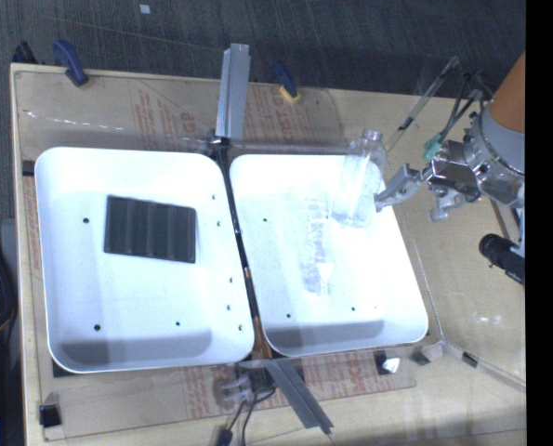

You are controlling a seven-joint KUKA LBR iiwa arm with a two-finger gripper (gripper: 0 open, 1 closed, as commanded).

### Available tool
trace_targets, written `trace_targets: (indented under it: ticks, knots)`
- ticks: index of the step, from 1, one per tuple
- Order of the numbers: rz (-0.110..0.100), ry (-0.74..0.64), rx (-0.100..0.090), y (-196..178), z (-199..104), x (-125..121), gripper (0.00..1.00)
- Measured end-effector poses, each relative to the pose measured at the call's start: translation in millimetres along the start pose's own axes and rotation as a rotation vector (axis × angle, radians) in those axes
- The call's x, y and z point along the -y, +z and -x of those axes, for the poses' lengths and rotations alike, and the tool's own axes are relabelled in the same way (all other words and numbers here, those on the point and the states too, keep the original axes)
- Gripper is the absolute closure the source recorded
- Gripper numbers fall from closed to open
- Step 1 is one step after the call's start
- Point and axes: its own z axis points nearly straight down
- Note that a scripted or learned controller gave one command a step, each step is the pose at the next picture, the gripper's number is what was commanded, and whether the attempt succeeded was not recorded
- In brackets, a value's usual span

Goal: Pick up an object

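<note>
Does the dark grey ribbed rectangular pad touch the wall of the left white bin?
Apart. In the camera view, white floor surrounds the dark grey ribbed rectangular pad inside the left white bin.

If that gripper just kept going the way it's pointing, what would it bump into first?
Most likely the clear plastic bottle at the upper right of the right bin. The gripper points left toward it and sits right beside it. Height is hard to judge from above, so it might pass over.
</note>
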Motion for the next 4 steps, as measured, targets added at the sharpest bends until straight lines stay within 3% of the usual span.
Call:
trace_targets:
  ticks: [1,2,3,4]
  knots:
    - [-0.001,-0.007,0.0,-10.1,-0.4,-0.7,1.0]
    - [-0.002,0.397,0.001,-30.5,-41.7,-41.3,1.0]
    - [-0.002,0.627,0.001,-55.7,-91.8,-46.0,1.0]
    - [0.003,0.891,0.0,-75.9,-84.9,-25.8,1.0]
